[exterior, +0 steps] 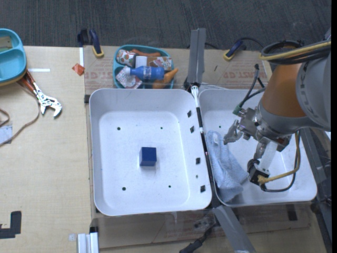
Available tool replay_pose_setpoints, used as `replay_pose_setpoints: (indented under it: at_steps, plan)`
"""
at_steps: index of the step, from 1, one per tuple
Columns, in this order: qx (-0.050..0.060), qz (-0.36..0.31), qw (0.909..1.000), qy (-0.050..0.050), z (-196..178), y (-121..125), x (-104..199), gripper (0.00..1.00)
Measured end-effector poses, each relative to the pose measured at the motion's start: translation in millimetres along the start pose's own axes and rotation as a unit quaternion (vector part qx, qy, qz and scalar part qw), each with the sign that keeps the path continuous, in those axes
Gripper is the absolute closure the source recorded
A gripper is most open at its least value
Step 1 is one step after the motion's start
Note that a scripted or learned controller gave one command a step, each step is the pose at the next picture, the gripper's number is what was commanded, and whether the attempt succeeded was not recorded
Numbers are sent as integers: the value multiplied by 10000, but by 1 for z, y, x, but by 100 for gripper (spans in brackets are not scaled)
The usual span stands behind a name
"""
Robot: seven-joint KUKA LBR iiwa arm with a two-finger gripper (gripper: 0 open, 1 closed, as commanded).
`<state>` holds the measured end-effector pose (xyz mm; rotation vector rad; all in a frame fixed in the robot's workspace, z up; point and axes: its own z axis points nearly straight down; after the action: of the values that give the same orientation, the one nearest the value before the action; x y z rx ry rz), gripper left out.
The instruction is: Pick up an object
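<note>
A small blue cube [148, 156] lies near the middle of the left white bin [105, 194]. A crumpled pale blue-grey cloth [224, 167] lies along the left wall of the right bin [295, 194]. My gripper [240, 158] hangs low over the right bin, just to the right of the cloth, below the arm's orange band [281, 91]. Its two fingers are spread apart, one pointing left toward the cloth's top, the other pointing down at the bin floor. I see nothing held between them.
A blue tray [143, 67] of mixed small items sits behind the left bin. A wrench [46, 103] and a light blue dish [10, 54] lie on the bench at the far left. Clamps and a grey post [196, 57] stand at the bins' back edge.
</note>
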<state>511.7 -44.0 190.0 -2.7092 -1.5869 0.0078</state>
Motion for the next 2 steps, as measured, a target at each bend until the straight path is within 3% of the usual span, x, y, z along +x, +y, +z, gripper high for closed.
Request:
replay_pose_setpoints:
  at_steps: [1, 2]
  plan:
    - [-9, -66, 10000, 3, -12, 58, -39, 0]
    - [-10, -97, 10000, 4, -41, 72, -120, 0]
